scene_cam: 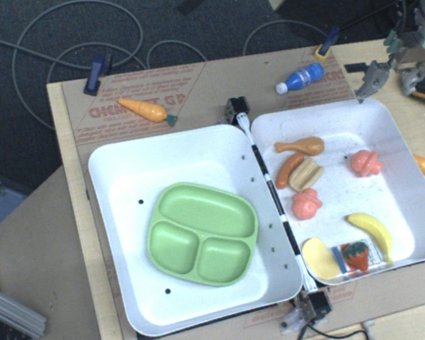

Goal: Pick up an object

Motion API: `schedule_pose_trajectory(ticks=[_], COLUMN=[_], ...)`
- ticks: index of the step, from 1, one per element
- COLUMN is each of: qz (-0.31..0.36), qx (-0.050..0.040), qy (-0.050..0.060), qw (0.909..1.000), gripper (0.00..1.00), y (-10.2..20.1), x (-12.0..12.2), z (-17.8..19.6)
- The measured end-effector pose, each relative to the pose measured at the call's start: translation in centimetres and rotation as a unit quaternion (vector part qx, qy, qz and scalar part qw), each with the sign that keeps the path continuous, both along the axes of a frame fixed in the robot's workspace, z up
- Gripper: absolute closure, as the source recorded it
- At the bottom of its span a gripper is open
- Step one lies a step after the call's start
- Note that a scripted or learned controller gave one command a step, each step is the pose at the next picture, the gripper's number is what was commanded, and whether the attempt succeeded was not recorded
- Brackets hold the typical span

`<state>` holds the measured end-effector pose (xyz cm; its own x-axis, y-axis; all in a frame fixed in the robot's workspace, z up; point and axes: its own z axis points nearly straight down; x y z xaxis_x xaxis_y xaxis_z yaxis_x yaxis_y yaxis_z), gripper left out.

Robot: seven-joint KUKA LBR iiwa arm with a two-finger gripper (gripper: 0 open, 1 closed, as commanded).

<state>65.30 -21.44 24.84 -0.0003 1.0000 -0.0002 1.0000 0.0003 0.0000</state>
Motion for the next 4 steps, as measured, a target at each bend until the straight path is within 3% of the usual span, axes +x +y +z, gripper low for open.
schedule_pose_trajectory(ticks=[1, 2, 3, 4], qz=[0.0, 0.0, 0.0, 0.001], qx=[0.0004, 0.0015, -0.0001, 0.0005], qy=[0.001, 0.001, -0.001, -0.002], qw=[1.0, 1.0, 1.0, 1.0], gripper=[0.0, 0.0, 1.0, 1.0], y=[-0.2, 0.4, 0.3, 8.1], x=[-3.6, -5.4, -5.2, -0.8], z=[-11.0, -16.5, -15.3, -12.2])
